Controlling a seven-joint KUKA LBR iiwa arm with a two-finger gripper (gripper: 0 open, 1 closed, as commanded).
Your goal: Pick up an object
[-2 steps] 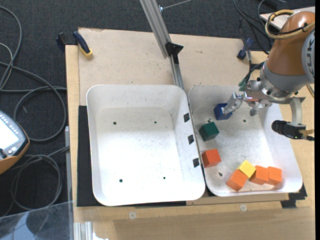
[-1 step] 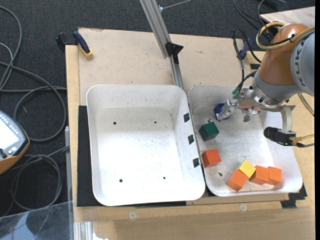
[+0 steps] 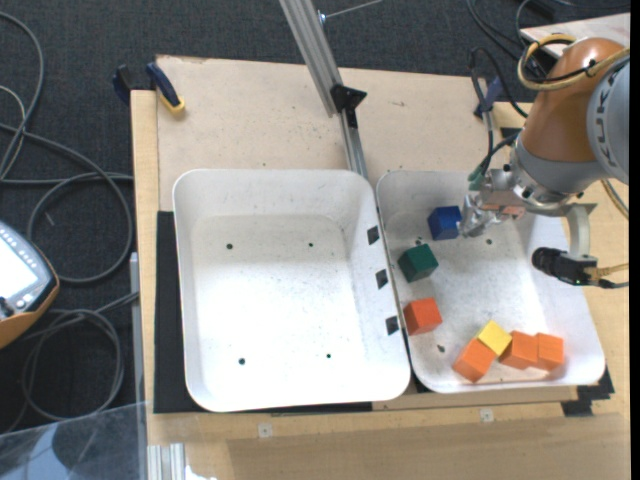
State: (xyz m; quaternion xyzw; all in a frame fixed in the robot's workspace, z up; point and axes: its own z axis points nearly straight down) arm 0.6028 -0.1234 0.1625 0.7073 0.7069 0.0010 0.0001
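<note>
Six blocks sit in the right bin (image 3: pixel 575 313). Claw (image 3: pixel 474 220) hangs mid-right, right beside the blue block (image 3: pixel 444 222); can't tell if it's gripping anything.

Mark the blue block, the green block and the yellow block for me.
blue block (image 3: pixel 444 222), camera view, its top face
green block (image 3: pixel 419 262), camera view, its top face
yellow block (image 3: pixel 494 337), camera view, its top face

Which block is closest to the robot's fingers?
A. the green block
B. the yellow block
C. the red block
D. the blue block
D: the blue block sits right beside the gripper in the right bin, while the green block, the red block and the yellow block lie farther down the bin.
</note>
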